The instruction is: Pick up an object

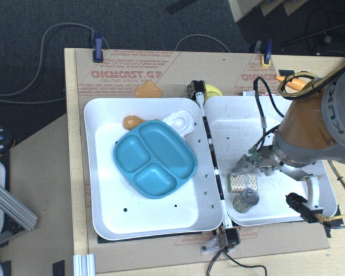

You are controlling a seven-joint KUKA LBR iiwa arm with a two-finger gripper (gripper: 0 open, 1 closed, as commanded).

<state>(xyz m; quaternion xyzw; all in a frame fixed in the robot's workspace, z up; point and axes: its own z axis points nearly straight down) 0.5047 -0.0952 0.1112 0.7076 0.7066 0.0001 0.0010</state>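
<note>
My gripper [248, 164] reaches down into the right bin [230, 119] near its left wall. Just below it lies a small speckled packet [243, 182], close to or touching the gripper; I cannot tell which. A grey round object [245, 200] sits directly in front of the packet by the bin's front rim. The grey and orange arm [310, 125] covers the right part of this bin.
The left bin [103, 171] holds a blue divided plate [155, 158], a small orange piece [133, 122] and a white cup-like item [179, 121]. Behind the bins lie an orange lump [148, 89] and a yellow object [212, 90]. Cables run behind the right bin.
</note>
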